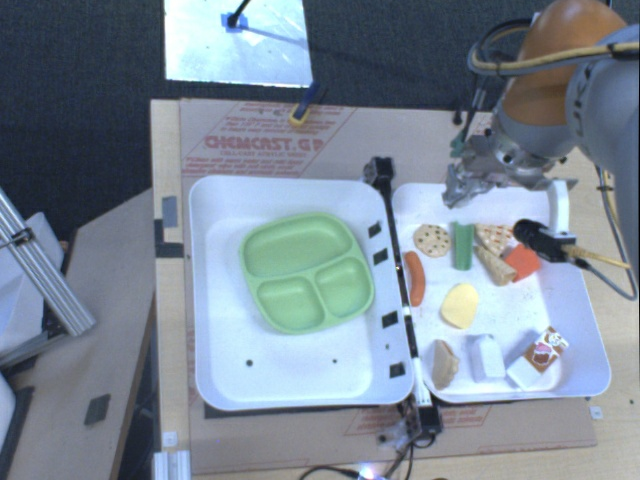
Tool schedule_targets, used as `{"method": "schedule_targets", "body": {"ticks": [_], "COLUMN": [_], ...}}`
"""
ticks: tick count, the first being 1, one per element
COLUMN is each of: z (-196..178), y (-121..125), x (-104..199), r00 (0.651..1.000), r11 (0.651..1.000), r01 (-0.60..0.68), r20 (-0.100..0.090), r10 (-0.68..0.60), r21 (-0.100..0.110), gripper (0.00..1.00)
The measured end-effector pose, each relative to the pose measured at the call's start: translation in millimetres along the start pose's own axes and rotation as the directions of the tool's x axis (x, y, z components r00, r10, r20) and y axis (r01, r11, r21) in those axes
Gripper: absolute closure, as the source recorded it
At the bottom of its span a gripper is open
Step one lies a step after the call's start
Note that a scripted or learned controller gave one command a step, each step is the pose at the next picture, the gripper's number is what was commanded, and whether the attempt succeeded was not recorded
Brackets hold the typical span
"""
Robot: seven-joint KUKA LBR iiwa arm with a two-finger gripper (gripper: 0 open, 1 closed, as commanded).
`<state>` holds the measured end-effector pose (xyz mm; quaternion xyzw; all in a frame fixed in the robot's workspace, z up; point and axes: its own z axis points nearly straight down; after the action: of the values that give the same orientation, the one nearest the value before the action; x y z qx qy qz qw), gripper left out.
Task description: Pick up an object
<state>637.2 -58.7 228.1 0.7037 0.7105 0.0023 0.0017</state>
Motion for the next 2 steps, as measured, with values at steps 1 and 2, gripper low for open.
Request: {"method": "schedule_targets", "body": {"ticks": [1,2], "z": [-7.5,-6.6], "y": [23.1,22.8], "x": [49.1,51.5], "r00": [1.000,1.000], "r11": [1.000,1.000], "r01": [-0.001,-0.004], "r20": [0.000,0.001], "r10": [0.001,0.004], "r21": [0.001,0.003], "gripper": [1.00,1.00]}}
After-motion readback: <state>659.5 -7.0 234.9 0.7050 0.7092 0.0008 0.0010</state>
